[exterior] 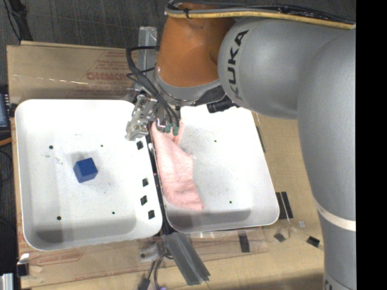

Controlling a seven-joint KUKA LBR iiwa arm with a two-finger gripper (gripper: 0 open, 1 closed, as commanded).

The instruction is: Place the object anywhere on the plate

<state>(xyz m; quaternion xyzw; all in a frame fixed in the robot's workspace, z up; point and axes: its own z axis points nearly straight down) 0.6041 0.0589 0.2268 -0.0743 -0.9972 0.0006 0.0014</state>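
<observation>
Even overhead light, soft shadows (slightly grainy)

We see two bins side by side on the counter [290,234], their inner walls touching along a seam near the view's middle. In the left bin [36,222] a cube [86,170] sits on the floor, left of centre and well apart from every wall. In the right bin [254,162] a cloth [178,174] lies along the left wall, running from the far end toward the near end. The gripper [151,122] hangs over the seam at the bins' far end, just above the cloth's far end. The arm [272,59] enters from the right, behind the right bin.
</observation>
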